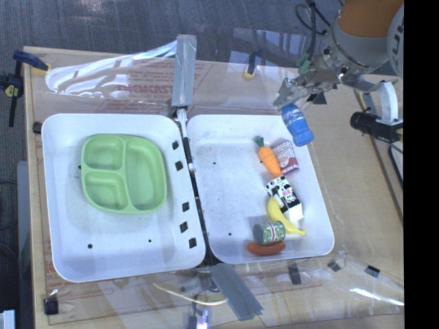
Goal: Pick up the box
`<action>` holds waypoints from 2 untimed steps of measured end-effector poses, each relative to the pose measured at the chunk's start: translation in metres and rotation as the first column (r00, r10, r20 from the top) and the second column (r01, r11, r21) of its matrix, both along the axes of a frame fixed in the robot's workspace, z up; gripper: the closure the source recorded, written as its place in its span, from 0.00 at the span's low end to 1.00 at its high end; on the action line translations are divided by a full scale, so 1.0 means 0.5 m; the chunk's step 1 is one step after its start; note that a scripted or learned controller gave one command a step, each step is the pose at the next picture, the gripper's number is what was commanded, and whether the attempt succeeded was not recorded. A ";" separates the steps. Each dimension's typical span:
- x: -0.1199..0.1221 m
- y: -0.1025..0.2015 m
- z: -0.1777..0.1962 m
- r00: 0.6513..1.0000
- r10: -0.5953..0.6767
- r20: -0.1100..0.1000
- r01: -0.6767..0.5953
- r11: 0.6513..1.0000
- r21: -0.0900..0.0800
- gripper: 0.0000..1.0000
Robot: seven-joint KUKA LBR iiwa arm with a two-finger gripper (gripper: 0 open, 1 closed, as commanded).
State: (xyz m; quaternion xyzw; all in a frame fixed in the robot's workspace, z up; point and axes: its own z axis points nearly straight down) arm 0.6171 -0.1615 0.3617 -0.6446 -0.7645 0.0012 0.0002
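So the box (285,198) we're looking at is a small carton with a black-and-white cow-patch print. It's lying flat on its side in the right-hand bin (226,184), over toward that bin's right wall, roughly midway between near and far. Its long axis runs slightly diagonal, far-left to near-right. It's touching the banana (281,219) on its near side, with the carrot (269,159) just beyond its far end.

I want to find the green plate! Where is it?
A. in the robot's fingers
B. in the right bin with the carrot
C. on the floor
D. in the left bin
D: the green plate lies flat in the left bin, while the carrot sits in the right bin.
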 end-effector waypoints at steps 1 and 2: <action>0.032 0.152 -0.131 0.995 -0.095 -0.004 0.095 0.995 0.001 1.00; -0.010 0.093 0.066 0.990 -0.144 -0.001 0.144 0.990 -0.001 1.00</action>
